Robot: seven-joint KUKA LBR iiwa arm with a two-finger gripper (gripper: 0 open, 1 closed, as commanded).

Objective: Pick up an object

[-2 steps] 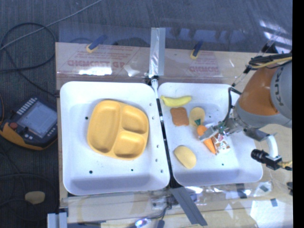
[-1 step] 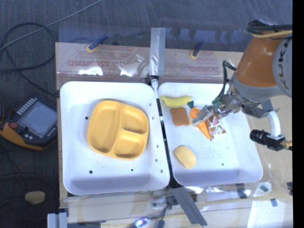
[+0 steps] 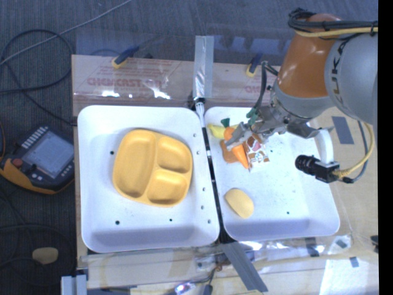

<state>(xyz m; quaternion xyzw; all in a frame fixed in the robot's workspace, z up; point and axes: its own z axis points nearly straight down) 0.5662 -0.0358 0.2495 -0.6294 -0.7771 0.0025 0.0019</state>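
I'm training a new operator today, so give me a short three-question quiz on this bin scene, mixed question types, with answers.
1. True or false: the yellow tray lies in the right bin.
2. Which lies nearest the hand? A) potato B) orange pile C) tray
3. Fill in: the potato lies near the right bin's ___ edge.

Key: 1 false, it lies in the left bin; 2 B; 3 front.

Tray point(image 3: 153, 166) in left bin point(image 3: 92, 226)

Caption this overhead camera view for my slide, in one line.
KUKA arm's gripper over a cluster of small objects in the right bin; yellow divided tray in the left bin.
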